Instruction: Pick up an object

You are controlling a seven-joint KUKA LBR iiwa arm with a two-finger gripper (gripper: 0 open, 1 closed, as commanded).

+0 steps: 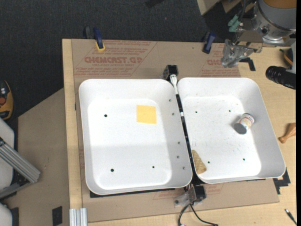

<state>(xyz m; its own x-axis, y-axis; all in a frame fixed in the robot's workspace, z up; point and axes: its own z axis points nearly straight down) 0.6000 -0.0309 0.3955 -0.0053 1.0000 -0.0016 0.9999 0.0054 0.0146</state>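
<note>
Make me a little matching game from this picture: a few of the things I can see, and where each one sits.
Things:
1. yellow square
2. small round container
3. tan lump
4. gripper

Places:
A. right bin, against its near-left wall
B. above the bench, beyond the right bin's far rim
C. left bin, towards its far side
D. right bin, near its right side

Pairs: 1-C, 2-D, 3-A, 4-B
</note>
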